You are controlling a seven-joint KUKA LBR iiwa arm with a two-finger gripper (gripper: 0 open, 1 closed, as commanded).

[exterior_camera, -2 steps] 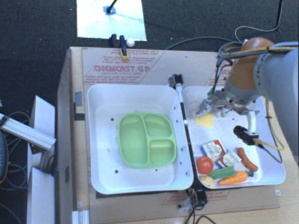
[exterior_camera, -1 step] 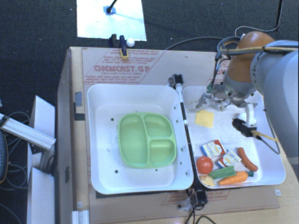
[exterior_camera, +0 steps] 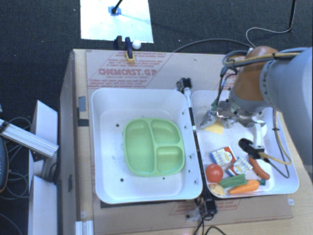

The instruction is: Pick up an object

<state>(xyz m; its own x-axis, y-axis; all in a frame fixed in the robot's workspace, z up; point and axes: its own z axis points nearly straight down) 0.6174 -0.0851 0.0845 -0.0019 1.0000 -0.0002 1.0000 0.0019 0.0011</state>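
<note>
Progress: pick not yet made. Gripper (exterior_camera: 217, 117) sits low in the right bin (exterior_camera: 292, 179). Whether it is open or closed cannot be told, and nothing is seen held in it.

Candidates, all lying loose:
- yellow wedge (exterior_camera: 213, 128), just beside the gripper on its camera side; judged the likeliest target
- cartons (exterior_camera: 222, 155), two, a little further to the camera side
- tomato (exterior_camera: 214, 173), green pod (exterior_camera: 232, 181) and carrot (exterior_camera: 244, 186), past the cartons, well apart from the gripper
- green tray (exterior_camera: 154, 146) in the left bin (exterior_camera: 98, 131), well apart from the gripper

Remaining: close on one item and lift it clear.

Writing: "CHEMCAST GP" (exterior_camera: 127, 72), red, on the desk (exterior_camera: 205, 62) sheet, far from the gripper. The smaller lines around it are too small to read, and the carton print is illegible.
</note>
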